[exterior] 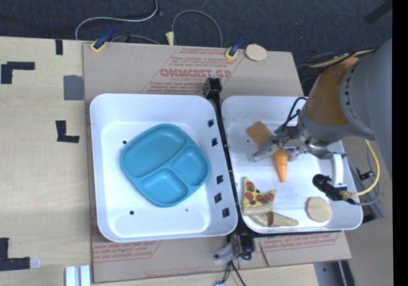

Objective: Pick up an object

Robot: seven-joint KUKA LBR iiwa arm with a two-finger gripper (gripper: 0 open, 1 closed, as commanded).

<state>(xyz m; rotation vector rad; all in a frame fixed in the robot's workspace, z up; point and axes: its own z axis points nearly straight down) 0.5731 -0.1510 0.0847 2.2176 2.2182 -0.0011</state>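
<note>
Camera view: two white bins side by side on a cardboard sheet. Left bin (pixel 108 125) has a blue divided plate (pixel 166 164) lying flat, roughly centred. Right bin (pixel 255 109) has the toy food: carrot (pixel 281 165) near the middle, tip pointing toward the near edge; brown piece (pixel 259 132) just up-left of it; pizza slice (pixel 258 194) near the bin's near-left corner with a cone-like piece (pixel 277 219) just below it; round tan cookie (pixel 318 209) at the near-right corner. A second tan disc (pixel 255 53) sits outside the bins on the cardboard, far edge.

Arm comes in from the right, wrist low over the right bin. Gripper (pixel 275 149) is at the carrot's top end, one grey finger (pixel 262 153) sticking out left between carrot and brown piece. Cannot tell if the gripper is apart or closed, nor whether it touches the carrot. Carrot appears to lie on the bin floor.
</note>
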